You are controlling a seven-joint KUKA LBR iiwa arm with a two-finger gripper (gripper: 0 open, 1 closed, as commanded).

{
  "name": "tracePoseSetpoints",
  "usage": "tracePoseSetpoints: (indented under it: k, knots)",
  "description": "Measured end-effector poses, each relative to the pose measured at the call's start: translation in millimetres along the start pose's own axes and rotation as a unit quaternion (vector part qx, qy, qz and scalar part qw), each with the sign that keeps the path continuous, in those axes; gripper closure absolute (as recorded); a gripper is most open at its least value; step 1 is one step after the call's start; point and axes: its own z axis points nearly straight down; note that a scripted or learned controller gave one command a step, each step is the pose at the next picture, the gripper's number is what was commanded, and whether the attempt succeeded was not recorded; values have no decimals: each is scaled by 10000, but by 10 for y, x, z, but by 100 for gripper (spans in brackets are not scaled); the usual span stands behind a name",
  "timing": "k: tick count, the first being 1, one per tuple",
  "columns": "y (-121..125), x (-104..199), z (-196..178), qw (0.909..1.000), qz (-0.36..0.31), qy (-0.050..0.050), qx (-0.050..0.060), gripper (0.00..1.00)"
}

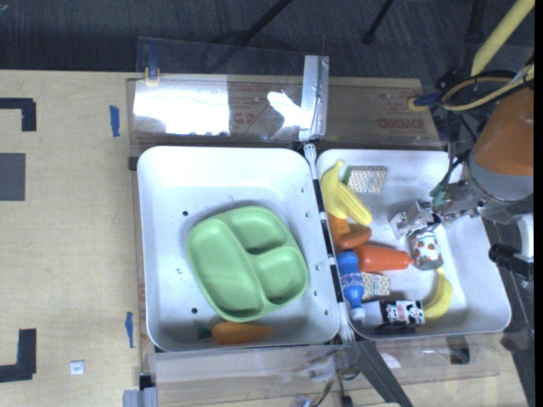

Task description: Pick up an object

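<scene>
Altogether two carrots [383,259], two bananas [439,297], one plate [246,263].

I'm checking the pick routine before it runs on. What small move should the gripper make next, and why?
Probably a short descent straight down. The gripper hovers in the right bin just above a small white can, with the orange carrot close to its left, so a sideways shift risks a nudge.
</scene>
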Motion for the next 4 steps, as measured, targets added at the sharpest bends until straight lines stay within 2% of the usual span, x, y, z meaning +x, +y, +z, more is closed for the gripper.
tracePoseSetpoints:
  k: [1,2,3,4]
  knots:
    - [3,-128,401,9985,549,-2,-55,0]
    - [18,-123,296,9984,556,5,-81,100]
    - [17,-124,296,9984,557,5,-81,0]
    - [457,-15,-283,9993,361,-8,-10,0]
